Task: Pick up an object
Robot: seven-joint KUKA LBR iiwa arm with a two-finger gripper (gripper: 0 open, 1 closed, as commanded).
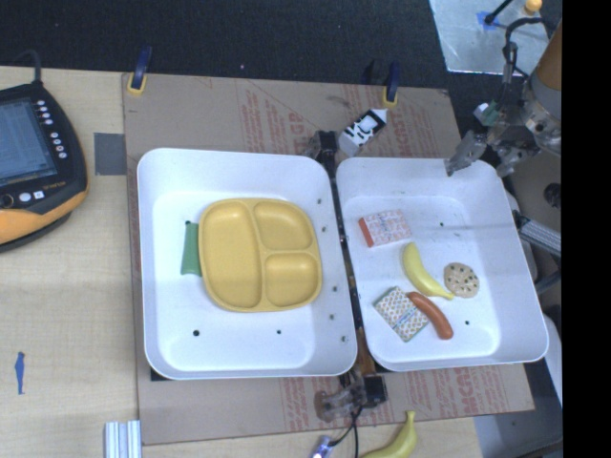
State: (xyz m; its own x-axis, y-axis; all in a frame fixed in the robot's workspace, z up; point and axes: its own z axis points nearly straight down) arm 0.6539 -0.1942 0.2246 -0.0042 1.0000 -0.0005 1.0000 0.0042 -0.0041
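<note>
- Two shallow white bins side by side on a cardboard-covered bench: left bin (162, 256) with a yellow divided tray (260, 253) over a green item (190, 249); right bin (511, 246) with the small pickable things.
- In the right bin: a red-and-white packet (384, 227) toward the far left, a banana (421, 270) at centre, a cookie (461, 280) just right of it, a sausage (431, 314) and a patterned packet (401, 313) side by side at the near edge.
- Gripper (470, 156) poised over the far right corner of the right bin, well apart from every item, nothing between its tips; open or closed, impossible to tell from here.
- Probably the approach step, with no grasp begun.
- Best bet: the cookie or the far packet, each lying alone; centre above, descend straight, close across the narrow side.
- Risk: sausage and patterned packet touching, so likely to shift together.
</note>
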